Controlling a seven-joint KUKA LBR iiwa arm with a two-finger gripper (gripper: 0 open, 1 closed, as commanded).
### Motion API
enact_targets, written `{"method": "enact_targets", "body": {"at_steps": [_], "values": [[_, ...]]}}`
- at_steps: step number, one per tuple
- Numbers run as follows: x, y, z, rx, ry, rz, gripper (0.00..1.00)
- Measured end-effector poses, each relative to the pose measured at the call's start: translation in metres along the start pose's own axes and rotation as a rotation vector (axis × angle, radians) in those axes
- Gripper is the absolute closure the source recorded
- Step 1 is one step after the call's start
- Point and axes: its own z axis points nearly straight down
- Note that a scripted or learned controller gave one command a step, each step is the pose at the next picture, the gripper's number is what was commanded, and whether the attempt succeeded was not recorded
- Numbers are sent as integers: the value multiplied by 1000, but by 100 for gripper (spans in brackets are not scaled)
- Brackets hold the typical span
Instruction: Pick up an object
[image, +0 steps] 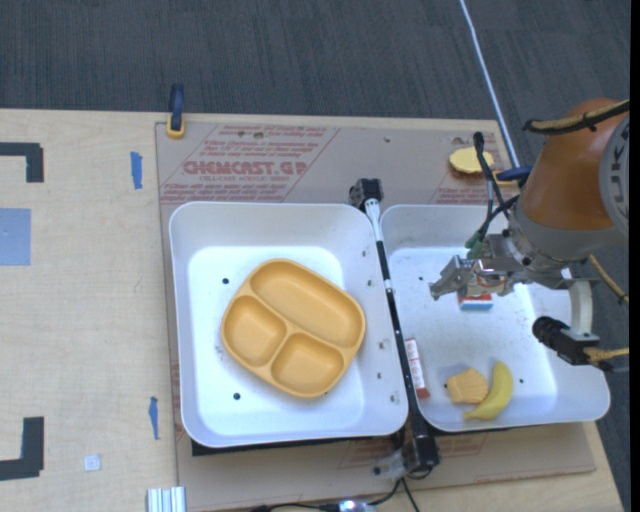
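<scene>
My gripper (468, 282) hangs over the upper middle of the right bin (570, 405), at the end of the grey arm with its orange band (565, 175). A small red, white and blue object (479, 299) lies directly under the gripper, partly hidden by it; whether they touch I cannot tell. A yellow banana (494, 392) and a small orange cracker-like piece (464, 386) rest side by side near the front of the right bin, well clear of the gripper. A yellow divided plate (292, 327) sits in the left bin (190, 300).
A thin red and white tube (413, 366) lies along the divider between the bins. A flat yellow disc (466, 160) sits on the board behind the right bin. Black cables and a connector (560, 342) hang near the bin's right wall.
</scene>
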Motion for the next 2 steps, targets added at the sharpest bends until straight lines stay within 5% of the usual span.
{"method": "enact_targets", "body": {"at_steps": [1, 2], "values": [[41, -51, -25, 1, 0, 0, 100], [41, -49, -35, -2, -1, 0, 100]]}}
